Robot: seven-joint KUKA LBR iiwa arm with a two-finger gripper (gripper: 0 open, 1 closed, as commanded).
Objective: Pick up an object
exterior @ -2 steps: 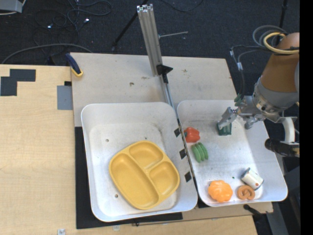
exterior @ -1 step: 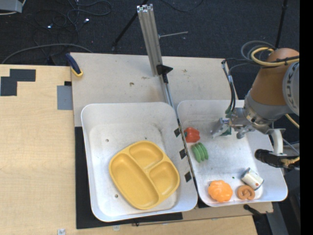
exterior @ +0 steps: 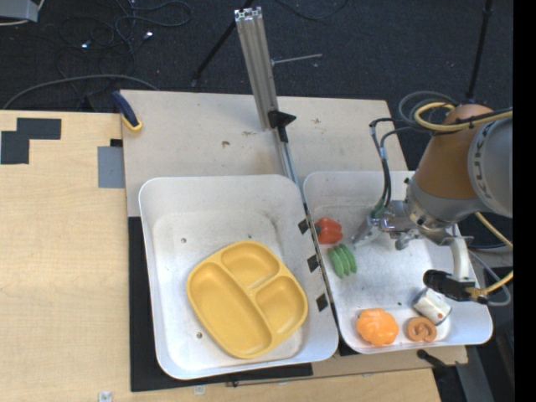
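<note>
Surface [exterior: 209,132]: pale bench top across the middle of the frame, carrying two shallow white bins side by side.
Arm [exterior: 456,170]: grey KUKA arm with an orange band, reaching in from the right edge and bent down over the right-hand bin [exterior: 368,187].
Left bin [exterior: 167,208]: holds a yellow plastic three-compartment tray [exterior: 245,297], lying flat at lower centre.
Jaws [exterior: 383,223]: low over the right bin's middle; whether they are open or closed cannot be told, and nothing is visibly between them.
Candidates: a red rounded toy [exterior: 329,229] and a green ribbed toy [exterior: 342,260] lie near the jaws, by the bin's left wall, probably the easiest reach.
Others: an orange ball-like toy [exterior: 377,327], a brown ring-shaped toy [exterior: 421,330] and a small white block [exterior: 431,306] sit along the lower right rim.
</note>
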